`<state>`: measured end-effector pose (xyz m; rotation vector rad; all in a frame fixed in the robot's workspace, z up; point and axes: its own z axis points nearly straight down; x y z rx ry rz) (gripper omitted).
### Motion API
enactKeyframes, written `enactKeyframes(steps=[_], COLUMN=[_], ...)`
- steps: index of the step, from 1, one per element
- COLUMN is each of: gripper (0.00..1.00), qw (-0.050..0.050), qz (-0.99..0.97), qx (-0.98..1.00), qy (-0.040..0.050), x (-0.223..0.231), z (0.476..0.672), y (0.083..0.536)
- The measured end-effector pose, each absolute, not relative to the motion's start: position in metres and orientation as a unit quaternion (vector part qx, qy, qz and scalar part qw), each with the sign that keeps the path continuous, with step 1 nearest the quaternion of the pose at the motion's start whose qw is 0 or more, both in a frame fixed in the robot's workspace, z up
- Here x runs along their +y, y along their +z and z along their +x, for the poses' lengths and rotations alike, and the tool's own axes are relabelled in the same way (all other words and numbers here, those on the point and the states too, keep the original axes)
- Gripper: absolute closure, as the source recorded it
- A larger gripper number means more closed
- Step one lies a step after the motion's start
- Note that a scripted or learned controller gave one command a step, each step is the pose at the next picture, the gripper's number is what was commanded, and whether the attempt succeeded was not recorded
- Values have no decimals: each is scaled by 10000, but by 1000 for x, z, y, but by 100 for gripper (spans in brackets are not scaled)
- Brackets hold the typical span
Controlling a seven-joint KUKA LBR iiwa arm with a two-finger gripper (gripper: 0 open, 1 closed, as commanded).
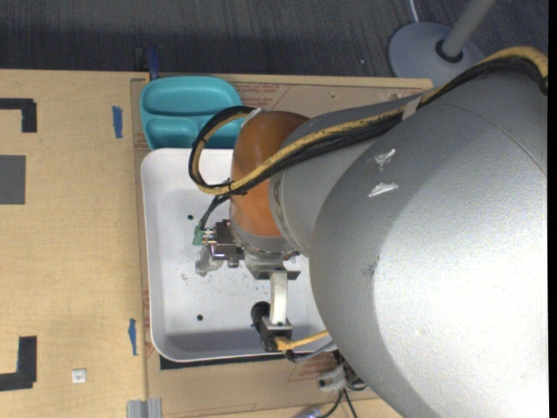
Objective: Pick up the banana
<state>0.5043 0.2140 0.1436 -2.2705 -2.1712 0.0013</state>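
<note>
My grey arm, with its orange band (pixel 261 177), fills the right and middle of the camera view and reaches over the left white bin (pixel 170 233). The gripper (pixel 252 268) hangs under the band above the bin's middle, and the wrist hides most of it. A white and black part (pixel 274 307) juts toward the bin's near rim. A thin yellow strip (pixel 300 343) lies at that rim under the arm. I cannot tell whether it is the banana or the arm's cable.
A teal moulded tray (pixel 187 107) stands against the far edge of the white bin. Brown cardboard (pixel 70 233) covers the bench to the left. A black and yellow cable (pixel 209 159) loops off the wrist over the bin.
</note>
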Motion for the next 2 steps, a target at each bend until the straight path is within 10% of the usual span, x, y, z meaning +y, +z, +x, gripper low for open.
enactKeyframes(steps=[1,2], gripper=[0,0], qw=[-6,3], qz=[-6486,-7476], qx=[-7611,-6642], qy=[-15,6], x=[225,218], z=[480,479], y=[86,125])
